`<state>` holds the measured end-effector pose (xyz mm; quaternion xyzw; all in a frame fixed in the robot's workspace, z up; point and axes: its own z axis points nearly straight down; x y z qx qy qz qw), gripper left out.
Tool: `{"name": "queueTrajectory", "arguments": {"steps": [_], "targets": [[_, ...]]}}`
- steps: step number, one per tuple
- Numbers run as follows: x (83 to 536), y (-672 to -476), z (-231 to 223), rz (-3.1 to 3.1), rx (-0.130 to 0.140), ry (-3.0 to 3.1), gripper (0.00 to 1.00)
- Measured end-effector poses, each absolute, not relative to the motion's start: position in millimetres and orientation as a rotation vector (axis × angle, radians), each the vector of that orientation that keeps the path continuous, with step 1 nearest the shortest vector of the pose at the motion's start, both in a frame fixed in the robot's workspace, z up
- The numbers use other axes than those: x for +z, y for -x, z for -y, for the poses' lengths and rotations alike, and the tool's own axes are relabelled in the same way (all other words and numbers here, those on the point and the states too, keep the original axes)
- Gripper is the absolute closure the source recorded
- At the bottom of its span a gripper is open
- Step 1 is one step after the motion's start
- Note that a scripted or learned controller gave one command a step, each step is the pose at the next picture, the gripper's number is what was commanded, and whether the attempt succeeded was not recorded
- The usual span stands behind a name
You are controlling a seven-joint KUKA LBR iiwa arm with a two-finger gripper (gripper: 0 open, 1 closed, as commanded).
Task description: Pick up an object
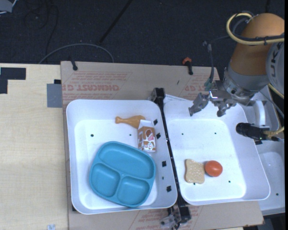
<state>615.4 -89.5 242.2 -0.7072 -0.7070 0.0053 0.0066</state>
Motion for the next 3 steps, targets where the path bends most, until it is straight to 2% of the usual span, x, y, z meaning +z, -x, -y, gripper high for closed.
{"name": "queueTrajectory", "arguments": {"steps": [1,2,3], "targets": [[250.1,-617.6,89.6,2.221,0.003,2.217,0.00],[186.9,-613.8,92.4,2.217,0.008,2.217,0.00],[142.2,-616.0,96.1,2.218,0.007,2.218,0.00]]}}
